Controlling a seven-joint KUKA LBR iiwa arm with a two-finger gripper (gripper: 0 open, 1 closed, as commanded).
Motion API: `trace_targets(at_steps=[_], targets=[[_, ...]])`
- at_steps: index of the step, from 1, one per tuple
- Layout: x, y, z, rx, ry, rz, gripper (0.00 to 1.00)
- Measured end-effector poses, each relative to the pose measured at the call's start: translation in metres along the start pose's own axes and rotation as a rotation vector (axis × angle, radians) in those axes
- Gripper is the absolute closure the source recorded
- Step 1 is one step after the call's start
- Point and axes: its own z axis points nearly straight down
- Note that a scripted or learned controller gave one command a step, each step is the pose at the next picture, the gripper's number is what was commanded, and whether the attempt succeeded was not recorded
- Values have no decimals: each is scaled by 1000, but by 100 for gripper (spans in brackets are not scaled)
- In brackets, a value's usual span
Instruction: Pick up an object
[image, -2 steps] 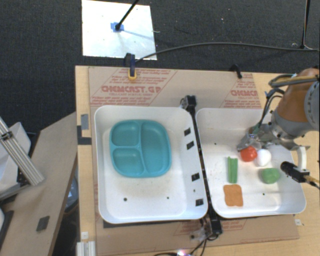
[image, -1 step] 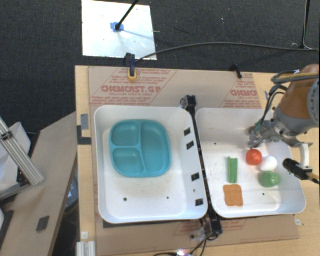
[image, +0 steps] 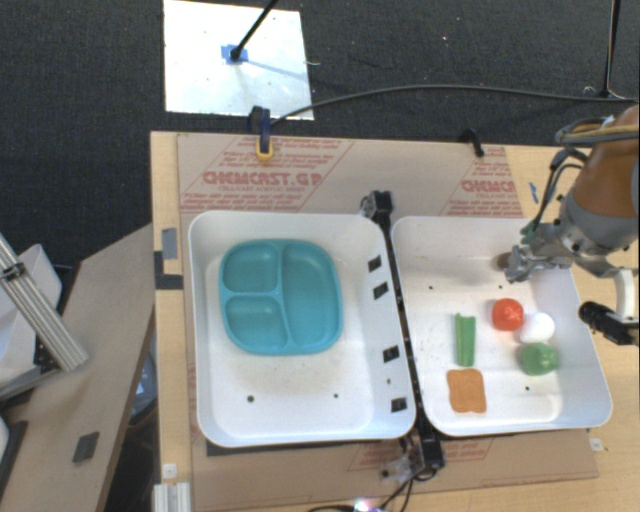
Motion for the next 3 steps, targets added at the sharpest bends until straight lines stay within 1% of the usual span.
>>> trace_targets(at_steps=[2, 3], targets=[[0, 6, -91, -1, 0, 0, 100], [54, 4, -100, 3, 3, -4, 100]])
